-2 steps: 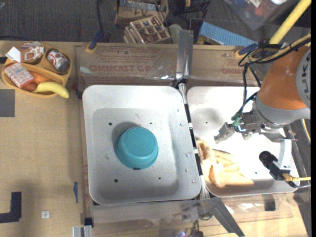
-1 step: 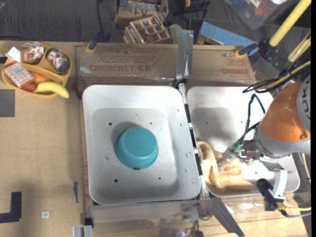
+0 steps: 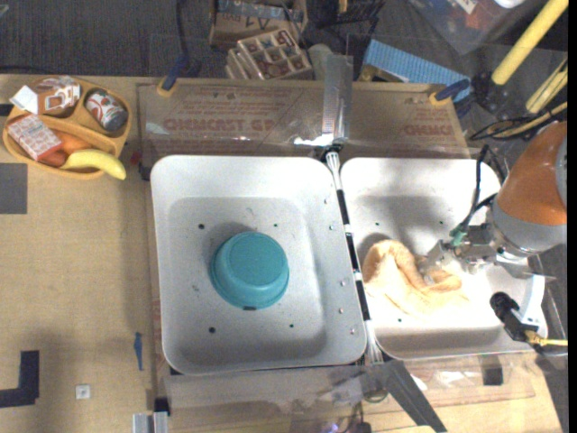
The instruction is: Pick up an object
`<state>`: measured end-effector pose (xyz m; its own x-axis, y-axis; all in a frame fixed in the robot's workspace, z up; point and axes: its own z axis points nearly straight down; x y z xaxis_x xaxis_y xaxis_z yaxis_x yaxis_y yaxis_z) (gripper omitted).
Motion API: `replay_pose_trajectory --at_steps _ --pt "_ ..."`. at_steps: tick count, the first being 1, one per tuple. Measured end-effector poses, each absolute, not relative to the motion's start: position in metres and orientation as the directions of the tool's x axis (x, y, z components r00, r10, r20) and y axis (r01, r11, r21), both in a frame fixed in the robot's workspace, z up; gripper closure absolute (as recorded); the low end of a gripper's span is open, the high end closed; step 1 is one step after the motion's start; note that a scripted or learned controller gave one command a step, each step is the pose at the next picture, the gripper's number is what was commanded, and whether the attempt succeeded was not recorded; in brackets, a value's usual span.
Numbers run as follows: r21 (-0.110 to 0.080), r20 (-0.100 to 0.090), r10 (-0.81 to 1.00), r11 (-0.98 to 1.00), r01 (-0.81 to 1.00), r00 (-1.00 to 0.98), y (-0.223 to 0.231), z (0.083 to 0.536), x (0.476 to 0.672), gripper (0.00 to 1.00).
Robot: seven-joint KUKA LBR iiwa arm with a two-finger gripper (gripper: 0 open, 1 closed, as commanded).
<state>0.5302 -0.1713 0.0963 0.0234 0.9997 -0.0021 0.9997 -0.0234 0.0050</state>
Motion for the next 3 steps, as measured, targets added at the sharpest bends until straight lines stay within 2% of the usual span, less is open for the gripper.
replay_pose_trajectory --at_steps 1,2,3 --pt "0.015 -0.005 0.999 0.053 0.998 -0.053 -0.124 0.092 0.534 0.00" --pt "0.019 -0.008 0.984 0.181 0.983 -0.180 -0.106 0.092 0.510 0.00" --pt "0.001 -0.001 0.963 0.268 0.963 -0.268 -0.068 0.185 0.480 0.00"
